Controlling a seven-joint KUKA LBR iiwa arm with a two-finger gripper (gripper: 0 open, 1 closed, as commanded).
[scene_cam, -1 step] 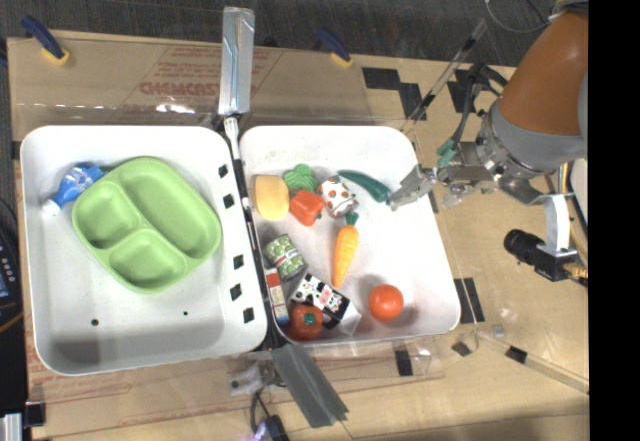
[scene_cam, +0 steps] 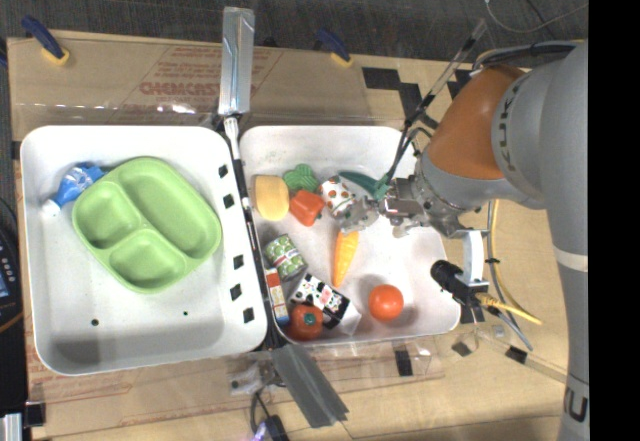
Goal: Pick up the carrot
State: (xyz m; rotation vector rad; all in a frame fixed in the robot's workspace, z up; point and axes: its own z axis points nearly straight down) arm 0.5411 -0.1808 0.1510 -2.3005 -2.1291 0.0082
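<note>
The carrot (scene_cam: 345, 256) is a small orange cone lying in the middle of the right bin (scene_cam: 420, 321), thick end toward the back and tip toward the front. My gripper (scene_cam: 366, 213) reaches in from the right and hangs just above and behind the carrot's thick end. The view does not show the carrot held. The arm's grey body and orange band (scene_cam: 478, 129) cover the bin's right rear corner.
Around the carrot lie a yellow piece (scene_cam: 271, 196), a green piece (scene_cam: 300, 177), a red block (scene_cam: 306, 206), a spotted ball (scene_cam: 336, 195), a green cube (scene_cam: 284, 254), a black-and-white piece (scene_cam: 320, 295), a red fruit (scene_cam: 306, 321) and an orange ball (scene_cam: 386, 302). The left bin (scene_cam: 60, 339) holds a green divided plate (scene_cam: 147, 221) and a blue item (scene_cam: 75, 181).
</note>
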